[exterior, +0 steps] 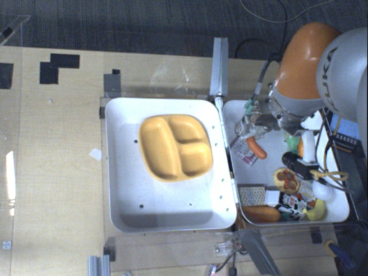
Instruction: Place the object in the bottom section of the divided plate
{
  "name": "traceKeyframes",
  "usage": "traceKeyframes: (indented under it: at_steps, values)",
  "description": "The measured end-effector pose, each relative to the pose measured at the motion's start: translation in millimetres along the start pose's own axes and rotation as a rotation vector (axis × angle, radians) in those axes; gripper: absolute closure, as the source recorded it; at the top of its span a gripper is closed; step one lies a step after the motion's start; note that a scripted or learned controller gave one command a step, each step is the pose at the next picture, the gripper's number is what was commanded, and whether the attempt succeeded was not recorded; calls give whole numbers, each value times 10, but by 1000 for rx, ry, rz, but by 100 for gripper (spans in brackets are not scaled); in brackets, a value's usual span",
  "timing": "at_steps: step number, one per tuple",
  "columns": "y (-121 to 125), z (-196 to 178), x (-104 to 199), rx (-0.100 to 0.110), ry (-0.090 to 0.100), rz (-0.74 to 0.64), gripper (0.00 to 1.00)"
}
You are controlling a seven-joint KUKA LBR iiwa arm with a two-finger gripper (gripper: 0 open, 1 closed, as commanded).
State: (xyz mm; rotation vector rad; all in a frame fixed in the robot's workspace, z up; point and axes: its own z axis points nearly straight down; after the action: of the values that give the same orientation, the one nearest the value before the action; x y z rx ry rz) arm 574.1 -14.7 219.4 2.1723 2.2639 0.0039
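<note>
1. Over the upper left part of the right bin (260,177), the gripper (251,125) hangs at the end of the grey arm (305,56), which comes in from the view's right with its orange band uppermost
2. Gripper state: cannot tell whether open or closed; nothing is clearly seen gripped
3. Just below the gripper in the view lies an orange-red sausage (257,148), on the bin floor; whether the gripper touches it cannot be told
4. A clear packet (244,155) lies just beside the sausage, on the side away from the arm
5. Well to the view's left of the gripper, across the wall between the bins, the yellow divided plate (164,154) sits flat in the left bin (123,171), near the middle
6. Plate layout: one long compartment on the side far from the gripper, two smaller ones on the near side, one above the other in the view
7. Further below the gripper, along the right bin's near edge: a patterned card (251,195), a brown bread roll (261,214), a small printed pack (293,203) and a yellow item (317,210)
8. Toward the arm's side of the gripper: a green item (292,140) and a white bottle (309,145), close together
</note>
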Motion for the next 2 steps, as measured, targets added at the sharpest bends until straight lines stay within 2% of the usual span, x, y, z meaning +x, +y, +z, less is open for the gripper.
traceKeyframes:
  at_steps: [1,2]
  values:
    - [696,185,1099,1,2,-10,100]
    - [906,320,1830,0,2,-176,100]
